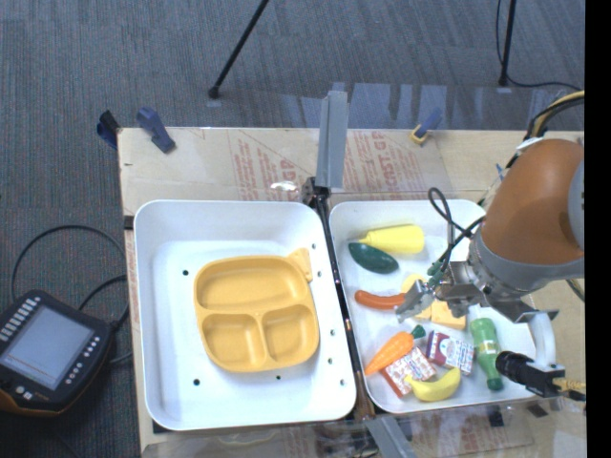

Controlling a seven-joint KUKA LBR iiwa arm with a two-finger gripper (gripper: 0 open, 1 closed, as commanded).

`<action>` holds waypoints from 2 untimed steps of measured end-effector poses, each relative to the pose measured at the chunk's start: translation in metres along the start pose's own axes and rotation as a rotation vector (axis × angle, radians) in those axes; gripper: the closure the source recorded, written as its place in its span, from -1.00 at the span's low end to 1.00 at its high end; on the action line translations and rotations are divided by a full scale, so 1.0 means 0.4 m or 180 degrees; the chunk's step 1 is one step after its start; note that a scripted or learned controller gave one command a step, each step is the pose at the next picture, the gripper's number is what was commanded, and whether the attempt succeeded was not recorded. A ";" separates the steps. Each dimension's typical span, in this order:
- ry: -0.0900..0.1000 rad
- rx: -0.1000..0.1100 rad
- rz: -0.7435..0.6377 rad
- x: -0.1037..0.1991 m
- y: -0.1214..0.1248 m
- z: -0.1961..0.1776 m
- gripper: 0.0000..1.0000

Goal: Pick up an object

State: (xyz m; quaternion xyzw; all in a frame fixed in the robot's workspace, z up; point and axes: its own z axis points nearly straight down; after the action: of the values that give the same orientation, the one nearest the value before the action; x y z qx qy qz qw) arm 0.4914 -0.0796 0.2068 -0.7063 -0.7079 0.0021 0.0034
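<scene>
Orange band and grey wrist are hanging over the right bin [382, 401], with the gripper [421, 300] reaching down among the toy food. Fingers are looking slightly parted, nothing visibly between them, though the view is too coarse to be sure. Red chili [380, 301] is lying just left of the fingertips, its long axis running left to right, pointing toward the gripper. Carrot [389, 352] is sitting nearer and slightly left, tilted. Yellow cheese wedge [443, 315] is lying just right of the tips. Judgement: chili is the closest candidate; a short leftward shift would centre it.
</scene>
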 end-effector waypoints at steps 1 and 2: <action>-0.0002 -0.0033 -0.0672 -0.070 0.000 0.294 -1.00; 0.0003 -0.0020 -0.0648 -0.076 -0.004 0.275 1.00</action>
State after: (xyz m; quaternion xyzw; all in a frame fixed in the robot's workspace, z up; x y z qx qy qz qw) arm 0.4889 -0.1097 0.0966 -0.6308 -0.7760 -0.0008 0.0018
